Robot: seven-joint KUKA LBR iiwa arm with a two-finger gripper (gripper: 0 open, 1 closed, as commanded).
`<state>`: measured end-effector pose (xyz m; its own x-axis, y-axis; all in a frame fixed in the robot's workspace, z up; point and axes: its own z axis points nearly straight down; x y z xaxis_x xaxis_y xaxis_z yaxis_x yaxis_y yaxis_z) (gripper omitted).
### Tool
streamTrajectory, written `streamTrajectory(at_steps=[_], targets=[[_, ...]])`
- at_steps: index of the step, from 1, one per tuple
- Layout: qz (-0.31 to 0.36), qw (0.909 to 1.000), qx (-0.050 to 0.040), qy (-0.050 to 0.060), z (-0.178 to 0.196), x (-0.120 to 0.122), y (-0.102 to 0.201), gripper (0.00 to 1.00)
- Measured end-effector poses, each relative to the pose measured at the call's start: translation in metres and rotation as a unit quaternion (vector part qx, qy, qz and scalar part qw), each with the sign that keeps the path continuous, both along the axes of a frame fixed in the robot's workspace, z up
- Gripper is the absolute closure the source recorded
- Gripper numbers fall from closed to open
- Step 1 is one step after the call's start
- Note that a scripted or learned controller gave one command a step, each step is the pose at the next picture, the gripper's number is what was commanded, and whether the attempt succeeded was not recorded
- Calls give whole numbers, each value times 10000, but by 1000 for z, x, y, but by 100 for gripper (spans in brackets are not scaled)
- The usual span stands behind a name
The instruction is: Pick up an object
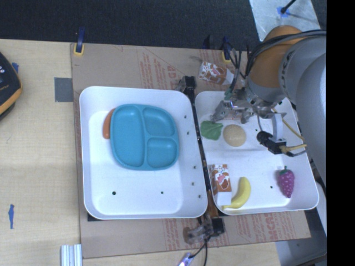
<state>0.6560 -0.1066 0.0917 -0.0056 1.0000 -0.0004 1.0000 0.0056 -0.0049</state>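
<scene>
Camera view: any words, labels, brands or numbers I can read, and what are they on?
Red printed lettering runs along the brown cardboard sheet under the two bins: too blurred to read.
Small red-and-white snack packet in the right white bin: printing too small to read.
Crumpled red-and-white wrapper on the cardboard above the right bin: unreadable.
Nothing can be quoted.

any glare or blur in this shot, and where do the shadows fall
Camera view: lighting is even and soft, no hard glare on the left bin; the blue plate casts a faint shadow at its lower left edge. The arm looks soft and slightly blurred up close, and the gripper beneath it is murky. The banana and grapes are fairly sharp.
</scene>
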Motion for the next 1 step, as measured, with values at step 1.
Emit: streamTrajectory(at_steps=[1], targets=[[-1, 10000, 1, -1, 0, 0, 0, 0]])
